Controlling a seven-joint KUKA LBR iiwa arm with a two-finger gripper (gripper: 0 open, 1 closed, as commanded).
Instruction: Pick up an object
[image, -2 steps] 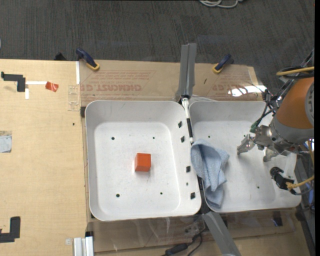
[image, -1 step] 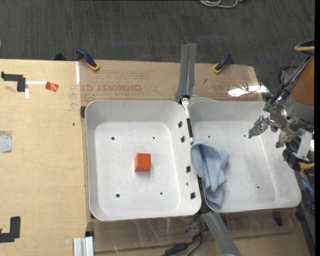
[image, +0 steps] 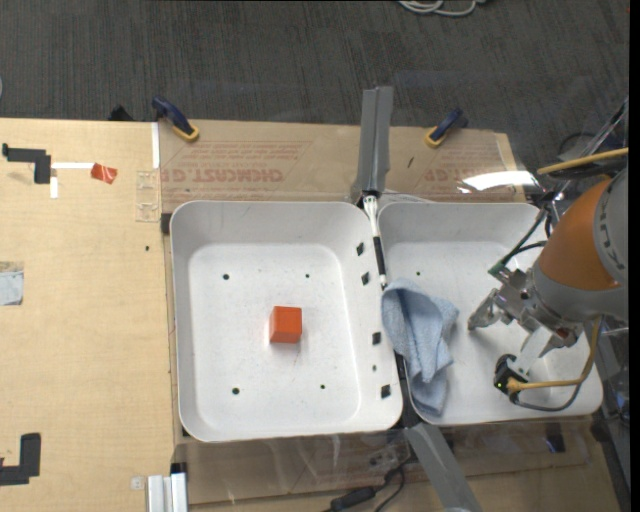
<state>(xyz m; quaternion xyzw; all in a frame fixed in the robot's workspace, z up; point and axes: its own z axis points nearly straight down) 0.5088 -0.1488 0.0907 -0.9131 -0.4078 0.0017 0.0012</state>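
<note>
Gripper (image: 503, 322): over right bin (image: 440, 225) | grip state cannot tell | just right of blue cloth (image: 420, 340)

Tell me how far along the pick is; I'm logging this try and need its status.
Nothing looks done yet: the orange block sits loose on the floor of the left bin, and the blue cloth lies crumpled against the left wall of the right bin. In hand: the gripper is over the right bin, beside the cloth, with nothing visibly between its fingers. Left: closing on an object and lifting it.
</note>
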